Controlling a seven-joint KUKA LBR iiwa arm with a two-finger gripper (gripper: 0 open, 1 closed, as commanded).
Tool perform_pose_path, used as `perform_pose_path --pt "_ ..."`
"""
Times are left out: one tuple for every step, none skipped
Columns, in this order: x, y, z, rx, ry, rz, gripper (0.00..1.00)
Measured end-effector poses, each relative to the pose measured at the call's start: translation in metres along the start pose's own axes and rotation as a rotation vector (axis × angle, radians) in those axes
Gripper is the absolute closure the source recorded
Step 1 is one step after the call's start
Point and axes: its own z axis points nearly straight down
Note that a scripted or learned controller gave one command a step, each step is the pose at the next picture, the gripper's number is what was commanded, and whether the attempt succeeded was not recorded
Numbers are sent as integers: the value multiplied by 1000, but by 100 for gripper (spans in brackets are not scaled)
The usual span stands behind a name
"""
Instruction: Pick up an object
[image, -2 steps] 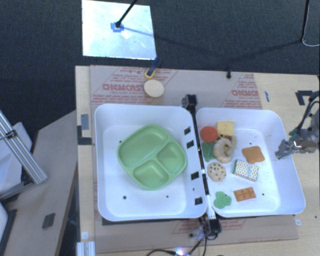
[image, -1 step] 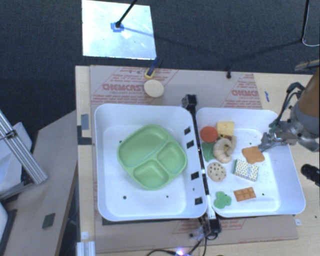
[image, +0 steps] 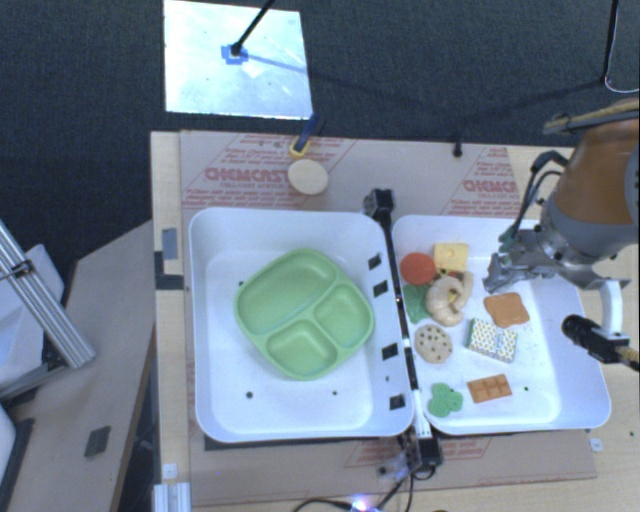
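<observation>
On the table (image: 170, 300), the left white bin (image: 215, 400) carries a green divided plate (image: 303, 313). The right bin (image: 575, 395) holds small food pieces, among them an orange cracker (image: 506, 309). The tool (image: 505, 270) hangs just above that cracker's upper edge; its state cannot be told.

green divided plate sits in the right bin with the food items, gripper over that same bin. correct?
Not quite. The camera view shows the green divided plate alone in the left bin. The food items, such as the cookie and red tomato, lie in the right bin, with the gripper over that bin.
</observation>
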Motion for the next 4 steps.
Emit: perform_pose_path --pt "49 17 2 0 1 0 100" --pt "88 51 -6 -2 1 0 100" --pt "136 66 -20 -1 2 0 100" --pt "165 82 -25 0 1 2 100"
